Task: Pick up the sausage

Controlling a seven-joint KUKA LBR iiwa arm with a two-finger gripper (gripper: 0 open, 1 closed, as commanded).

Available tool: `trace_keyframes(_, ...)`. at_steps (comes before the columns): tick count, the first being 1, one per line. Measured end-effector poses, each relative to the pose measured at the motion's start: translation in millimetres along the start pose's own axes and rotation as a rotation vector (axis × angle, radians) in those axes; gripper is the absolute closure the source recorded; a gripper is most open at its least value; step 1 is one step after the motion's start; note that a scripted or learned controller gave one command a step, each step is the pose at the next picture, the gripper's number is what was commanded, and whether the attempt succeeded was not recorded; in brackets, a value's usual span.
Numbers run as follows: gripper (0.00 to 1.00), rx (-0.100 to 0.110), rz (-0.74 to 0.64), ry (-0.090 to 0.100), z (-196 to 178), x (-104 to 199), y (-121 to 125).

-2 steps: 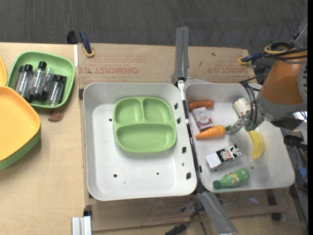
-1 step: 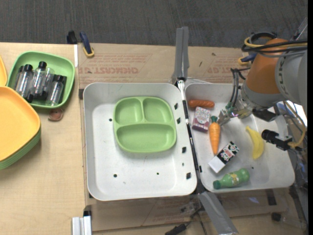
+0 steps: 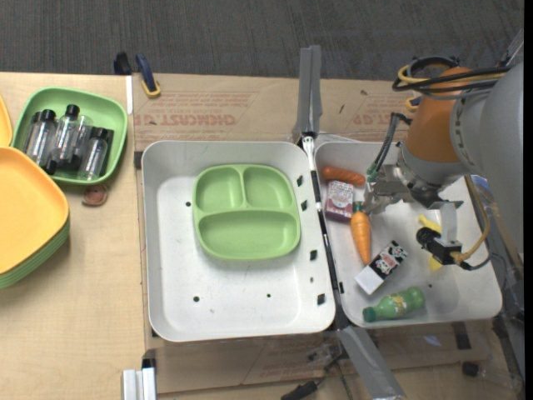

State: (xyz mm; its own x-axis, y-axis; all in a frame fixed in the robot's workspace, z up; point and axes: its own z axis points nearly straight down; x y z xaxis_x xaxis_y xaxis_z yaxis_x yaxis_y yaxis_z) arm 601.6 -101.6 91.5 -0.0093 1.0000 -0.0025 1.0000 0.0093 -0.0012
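The sausage (image 3: 343,174) is a reddish-orange link lying at the back left of the right bin (image 3: 475,302). My gripper (image 3: 372,198) hangs low in that bin, just right of and slightly in front of the sausage, close above the carrot's green top. The arm's grey body and orange band (image 3: 433,132) rise behind it to the right.
In the right bin lie a purple packet (image 3: 340,200), a carrot (image 3: 361,234), a black-and-white carton (image 3: 381,267), a green bottle (image 3: 395,305) and a yellow item (image 3: 430,226). The left bin (image 3: 166,290) holds a green divided plate (image 3: 246,211). A green tray of bottles (image 3: 71,136) and yellow plates (image 3: 29,215) sit far left.
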Motion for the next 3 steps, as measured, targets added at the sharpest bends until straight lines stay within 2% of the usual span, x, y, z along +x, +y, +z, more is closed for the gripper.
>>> trace_keyframes(1, 1.0, 0.001, -0.163, 0.002, 0, 3, -36)
trace_keyframes(2, 1.0, 0.002, 0.004, 0.003, 1, 3, -77)
trace_keyframes(3, 1.0, 0.002, 0.461, 0.001, -17, -32, -88)
